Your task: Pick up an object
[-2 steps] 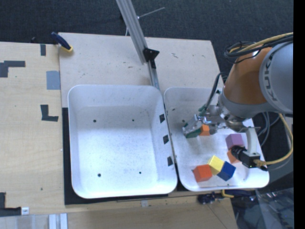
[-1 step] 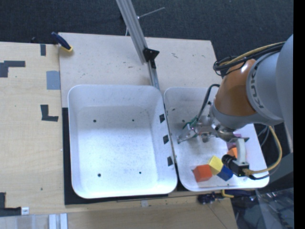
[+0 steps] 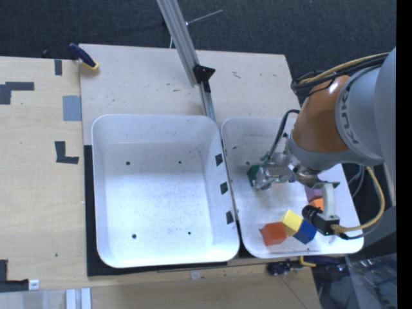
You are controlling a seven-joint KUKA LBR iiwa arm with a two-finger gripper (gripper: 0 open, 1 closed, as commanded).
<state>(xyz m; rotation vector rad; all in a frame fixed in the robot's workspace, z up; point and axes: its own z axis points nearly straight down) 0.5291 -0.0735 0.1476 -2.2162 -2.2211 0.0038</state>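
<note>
Grey arm reaching from the right into right bin, gripper low beside green object for a likely pick, jaw state indiscernible; red, yellow, blue blocks clustered near front rim.

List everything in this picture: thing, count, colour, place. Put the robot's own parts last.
white bins: 2, white, side by side on the bench; left bin, right bin
red block: 1, red-orange, right bin, near its front edge
yellow block: 1, yellow, right bin, beside the red block
blue block: 1, blue, right bin, just right of the yellow block
green object: 1, green, right bin, at the gripper's tip; partly hidden
purple object: 1, purple, right bin, mostly hidden under the arm
metal rail: 1, silver, slanting down from the top to between the bins
clamp: 1, blue and yellow, bench's far left corner
arm: 1, grey and orange, reaching in from the right
gripper: 1, metallic, low over the right bin
</note>
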